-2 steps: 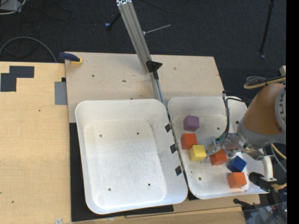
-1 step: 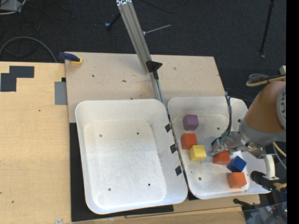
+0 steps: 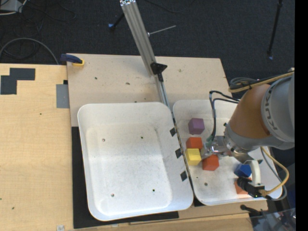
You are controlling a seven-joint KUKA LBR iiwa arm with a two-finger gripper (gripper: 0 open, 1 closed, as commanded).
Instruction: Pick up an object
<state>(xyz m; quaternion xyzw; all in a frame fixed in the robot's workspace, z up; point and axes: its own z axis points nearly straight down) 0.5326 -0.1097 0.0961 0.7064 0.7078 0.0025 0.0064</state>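
Your gripper (image 3: 212,148) hangs low over the right bin (image 3: 211,192), just above the red cube (image 3: 210,163). Orange cube (image 3: 194,143) and yellow cube (image 3: 193,156) crowd alongside, with the purple cube (image 3: 196,125) beyond, leaving little clearance.

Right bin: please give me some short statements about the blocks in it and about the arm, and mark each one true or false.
1. A purple block lies in the right bin. True.
2. The yellow block lies in the left bin. False: it is in the right bin, close to the wall between the bins.
3. The gripper is over the right bin, close to the red block. True.
4. The orange block lies far from the yellow block. False: the two are right beside each other.
5. A blue block lies in the right bin, on the arm's side. True.
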